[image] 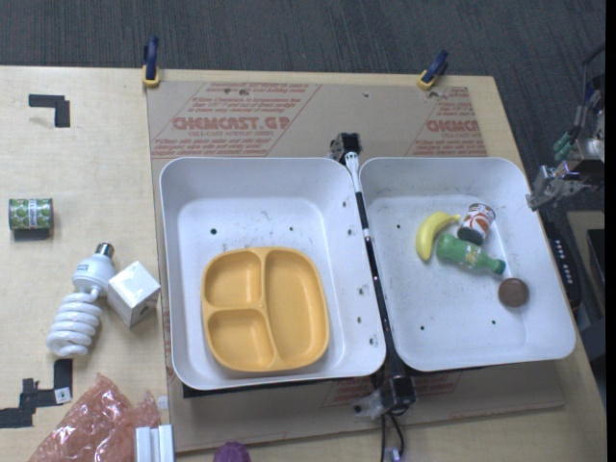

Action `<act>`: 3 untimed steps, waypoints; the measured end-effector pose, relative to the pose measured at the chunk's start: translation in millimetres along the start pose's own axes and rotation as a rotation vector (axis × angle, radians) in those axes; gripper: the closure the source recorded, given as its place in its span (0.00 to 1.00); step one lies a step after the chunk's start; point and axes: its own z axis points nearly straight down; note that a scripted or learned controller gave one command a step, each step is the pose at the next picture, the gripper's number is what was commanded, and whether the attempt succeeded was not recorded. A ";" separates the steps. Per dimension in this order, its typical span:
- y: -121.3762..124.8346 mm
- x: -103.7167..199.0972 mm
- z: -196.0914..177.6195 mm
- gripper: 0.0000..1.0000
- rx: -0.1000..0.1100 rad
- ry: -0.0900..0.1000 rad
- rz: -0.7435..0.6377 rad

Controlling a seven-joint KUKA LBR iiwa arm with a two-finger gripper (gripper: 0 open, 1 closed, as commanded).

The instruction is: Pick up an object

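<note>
**Arm held at frame's right edge; nothing picked yet**

The pick is judged to be at the approach stage. The gripper (576,157) is seen at the far right of the frame, just outside the upper-right corner of the right bin (452,340), w/ nothing seen in it; whether it is spread or pressed together cannot be told at this size.

The candidates are grouped in the upper-middle of the right bin: a banana (432,235), a green bottle (469,255) touching it, and a small orange-and-white can (475,221) just above the bottle. A brown disc (513,293) lies apart, lower right, near the bin wall.

For the next move, a reach leftward over the rim and a descent would be called for. The disc has open floor on its left but little room toward the wall; the cluster is tight, so a neighbour may be nudged. Bare floor is left across the bin's lower half. The left bin (183,287) is taken up by a yellow divided tray (266,309).
</note>
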 end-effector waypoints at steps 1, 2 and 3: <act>-24.4 17.8 151.6 0.00 0.000 0.001 0.002; -67.8 61.7 176.9 0.00 0.000 0.001 0.002; -97.2 100.6 176.0 0.00 0.001 0.001 0.002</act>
